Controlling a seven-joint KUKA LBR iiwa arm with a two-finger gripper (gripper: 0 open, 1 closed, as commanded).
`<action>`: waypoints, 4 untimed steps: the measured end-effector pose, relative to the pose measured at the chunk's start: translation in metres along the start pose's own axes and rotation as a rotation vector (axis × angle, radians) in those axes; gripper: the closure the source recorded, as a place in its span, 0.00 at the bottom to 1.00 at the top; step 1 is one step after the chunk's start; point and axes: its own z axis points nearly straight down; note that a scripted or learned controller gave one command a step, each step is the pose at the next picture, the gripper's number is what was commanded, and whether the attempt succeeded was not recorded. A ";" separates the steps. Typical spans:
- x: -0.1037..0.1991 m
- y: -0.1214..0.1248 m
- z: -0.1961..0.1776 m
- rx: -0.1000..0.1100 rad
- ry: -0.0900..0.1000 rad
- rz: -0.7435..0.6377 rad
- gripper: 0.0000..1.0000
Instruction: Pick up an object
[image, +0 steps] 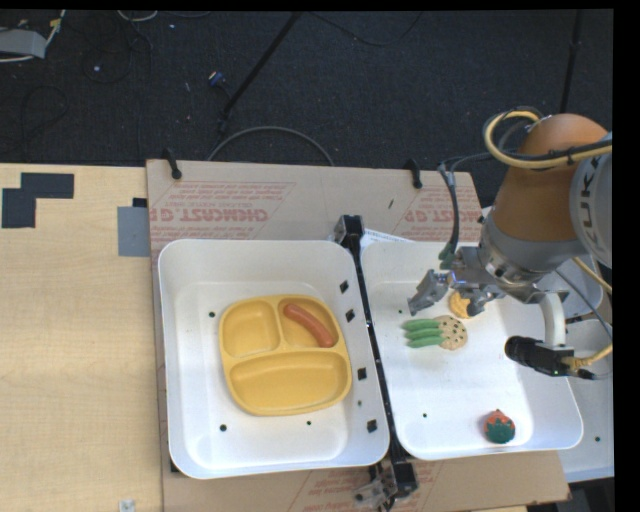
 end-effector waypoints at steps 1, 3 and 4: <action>0.000 0.003 -0.008 -0.013 -0.001 -0.002 0.00; -0.003 0.008 0.116 -0.008 -0.001 0.000 0.00; -0.003 0.008 0.126 -0.012 -0.001 0.002 0.00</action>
